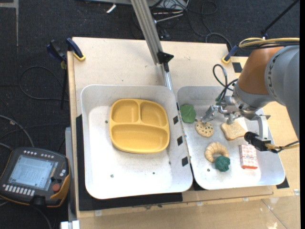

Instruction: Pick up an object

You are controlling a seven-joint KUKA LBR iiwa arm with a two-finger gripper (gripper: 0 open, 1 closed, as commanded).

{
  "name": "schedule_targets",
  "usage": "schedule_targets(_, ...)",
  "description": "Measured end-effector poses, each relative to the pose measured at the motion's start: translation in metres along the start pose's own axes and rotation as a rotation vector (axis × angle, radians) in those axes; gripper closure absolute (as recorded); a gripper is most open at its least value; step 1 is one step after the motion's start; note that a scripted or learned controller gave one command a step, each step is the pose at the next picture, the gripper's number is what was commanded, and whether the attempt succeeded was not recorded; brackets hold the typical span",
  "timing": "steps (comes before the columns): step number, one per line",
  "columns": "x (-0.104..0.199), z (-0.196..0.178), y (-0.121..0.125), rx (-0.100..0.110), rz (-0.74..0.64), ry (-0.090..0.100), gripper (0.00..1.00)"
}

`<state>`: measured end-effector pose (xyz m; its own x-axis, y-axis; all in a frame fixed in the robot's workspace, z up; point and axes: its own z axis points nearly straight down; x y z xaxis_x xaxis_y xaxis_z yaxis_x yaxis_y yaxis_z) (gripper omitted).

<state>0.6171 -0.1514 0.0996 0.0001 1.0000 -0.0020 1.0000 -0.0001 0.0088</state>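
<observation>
Foreground, left: a grey handheld control pendant with a pale screen and an orange knob [32, 171] is seen on the dark floor, just off the desk's near left corner.
Desk: a pale wooden desk [119, 61] is shown carrying two shallow white bins side by side.
Left bin: in the shallow white left bin [95, 175] a yellow plastic tray with three compartments [139, 126] is laid flat, towards the far half.
Right bin, near half: in the shallow white right bin [267, 175] a dark green lumpy toy [222, 163] is seen touching the near end of a tan curved croissant-shaped toy [216, 150]; a small red-and-white carton [248, 156] lies to their right, apart from both.
Right bin, middle: a round tan cookie with dark spots [205, 128] is placed left of a tan slice of toast [233, 130]; the two are near but apart.
Right bin, far left: a light green leafy toy [188, 113] lies close to the bin's left wall.
Pincer: the metal two-finger pincer [210, 114] is held just beyond the cookie with its fingers spread; nothing is seen between them.
Arm: the grey arm with an orange band [267, 75] is shown entering from the right.
Background: a slanted grey metal pole [147, 25] and black cables are visible beyond the desk.
</observation>
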Motion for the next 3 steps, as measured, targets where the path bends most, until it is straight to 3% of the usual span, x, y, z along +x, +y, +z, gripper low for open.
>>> schedule_targets(1,0.0,-0.013,0.002,-0.007,-0.001,-0.002,1.0)
schedule_targets(3,0.003,-0.109,-0.004,0.003,-0.002,0.0,1.0)
